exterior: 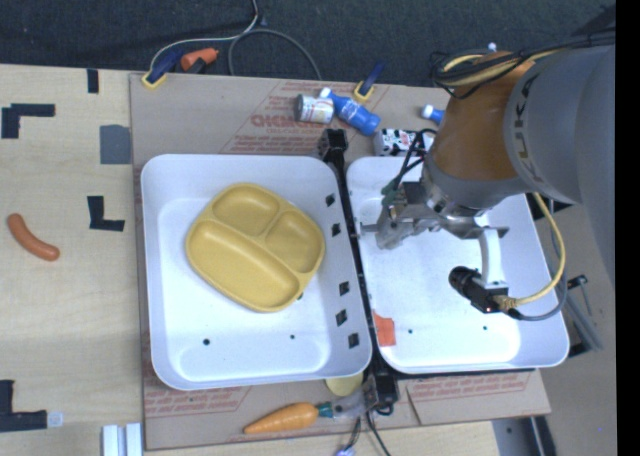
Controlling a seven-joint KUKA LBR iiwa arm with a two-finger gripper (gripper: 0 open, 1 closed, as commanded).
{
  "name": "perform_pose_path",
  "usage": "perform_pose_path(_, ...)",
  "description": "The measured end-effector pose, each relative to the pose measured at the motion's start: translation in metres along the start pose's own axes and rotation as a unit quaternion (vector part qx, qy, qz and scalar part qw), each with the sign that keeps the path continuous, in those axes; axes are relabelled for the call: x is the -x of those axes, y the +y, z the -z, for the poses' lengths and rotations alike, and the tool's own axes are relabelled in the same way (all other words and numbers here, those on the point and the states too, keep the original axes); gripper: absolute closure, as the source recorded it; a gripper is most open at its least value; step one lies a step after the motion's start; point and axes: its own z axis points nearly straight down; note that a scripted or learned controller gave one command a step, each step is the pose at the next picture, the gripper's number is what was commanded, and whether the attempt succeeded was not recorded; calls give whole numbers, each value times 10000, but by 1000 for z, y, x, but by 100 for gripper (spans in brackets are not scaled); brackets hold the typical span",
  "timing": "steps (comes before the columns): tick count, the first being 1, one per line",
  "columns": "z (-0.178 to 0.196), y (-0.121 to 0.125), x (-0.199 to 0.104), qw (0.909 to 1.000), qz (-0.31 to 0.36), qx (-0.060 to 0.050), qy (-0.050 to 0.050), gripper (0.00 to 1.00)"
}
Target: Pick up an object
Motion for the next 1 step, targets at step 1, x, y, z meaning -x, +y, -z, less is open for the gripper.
perform_pose_path(1,-6,3,4,10000,-17,-13,-15,0)
